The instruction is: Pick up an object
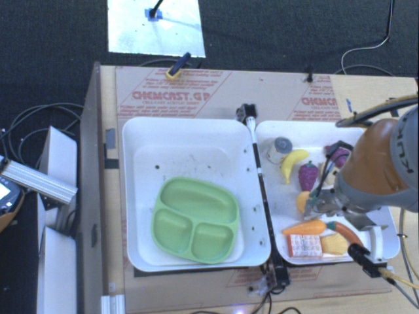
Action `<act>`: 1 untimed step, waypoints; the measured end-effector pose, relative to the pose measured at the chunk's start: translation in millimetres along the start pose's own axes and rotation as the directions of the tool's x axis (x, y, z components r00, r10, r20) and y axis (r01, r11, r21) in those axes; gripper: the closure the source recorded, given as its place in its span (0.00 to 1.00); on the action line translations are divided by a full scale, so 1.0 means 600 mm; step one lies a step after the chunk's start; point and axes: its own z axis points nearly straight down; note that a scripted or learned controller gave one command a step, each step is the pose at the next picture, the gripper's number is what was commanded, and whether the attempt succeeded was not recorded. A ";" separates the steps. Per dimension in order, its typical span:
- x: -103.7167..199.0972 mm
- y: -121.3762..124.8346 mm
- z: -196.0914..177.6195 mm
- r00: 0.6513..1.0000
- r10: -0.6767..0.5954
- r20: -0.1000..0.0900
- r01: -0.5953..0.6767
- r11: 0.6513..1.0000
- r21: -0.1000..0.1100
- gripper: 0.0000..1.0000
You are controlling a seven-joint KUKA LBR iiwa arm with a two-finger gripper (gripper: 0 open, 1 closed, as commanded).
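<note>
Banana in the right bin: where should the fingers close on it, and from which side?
Grip the banana across its thick middle, coming straight down from above. It lies flat and curved, with the purple fruit close on its right, so close across the narrow width.

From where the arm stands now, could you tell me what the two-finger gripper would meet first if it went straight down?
Most likely the round yellow-orange toy fruit in the right white bin: the two-finger gripper hangs right beside it, above the orange toy carrot. Depth is unclear from this slanted view, so it could touch the bin floor instead.
</note>
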 end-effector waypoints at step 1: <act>0.000 0.000 0.000 1.000 0.000 0.000 0.000 1.000 0.000 0.00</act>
